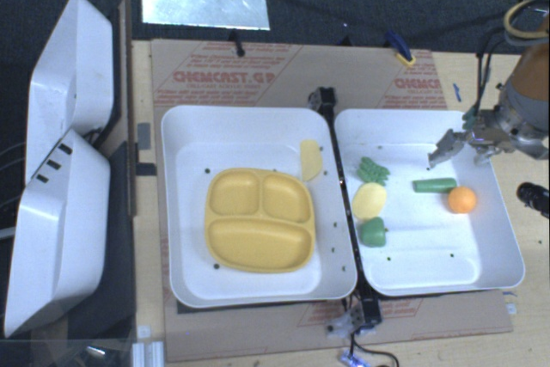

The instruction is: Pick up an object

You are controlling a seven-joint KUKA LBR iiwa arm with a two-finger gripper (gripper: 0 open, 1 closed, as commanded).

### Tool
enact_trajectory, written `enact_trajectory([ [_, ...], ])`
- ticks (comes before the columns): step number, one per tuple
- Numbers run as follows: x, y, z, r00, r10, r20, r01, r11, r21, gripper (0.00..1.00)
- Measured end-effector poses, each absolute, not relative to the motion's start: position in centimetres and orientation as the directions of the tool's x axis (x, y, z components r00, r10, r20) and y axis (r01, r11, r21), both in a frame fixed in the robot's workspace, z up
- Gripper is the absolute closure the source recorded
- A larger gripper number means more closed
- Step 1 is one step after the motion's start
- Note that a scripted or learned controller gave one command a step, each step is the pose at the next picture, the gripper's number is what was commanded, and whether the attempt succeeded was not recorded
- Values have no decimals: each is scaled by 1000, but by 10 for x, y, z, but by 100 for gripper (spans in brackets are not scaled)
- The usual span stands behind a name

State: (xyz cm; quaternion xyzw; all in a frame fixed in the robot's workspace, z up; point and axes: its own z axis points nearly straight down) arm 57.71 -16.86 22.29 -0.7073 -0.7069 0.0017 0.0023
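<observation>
The right bin (490, 271) holds several small items. A green bumpy piece (373, 170) lies near its left wall, with a pale yellow rounded item (369, 201) and a green pepper-like piece (372, 232) below it. A green stick (434, 184) and an orange ball (462, 199) lie toward the right. My gripper (461, 155) hangs over the bin's upper right, just above the green stick, open with nothing between its fingers.
The left bin (185, 271) holds a yellow divided plate (259, 219) and a pale yellow slice (310, 160) against its right wall. White housings (64, 159) stand at the far left. A cable (481, 90) runs beside the arm.
</observation>
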Motion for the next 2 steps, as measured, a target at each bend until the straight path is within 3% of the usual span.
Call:
enact_trajectory([
  [1,578,-168,226,0,1000,0,1000,0,1,0],
  [2,576,-170,185,0,1000,0,1000,0,-2,0],
])
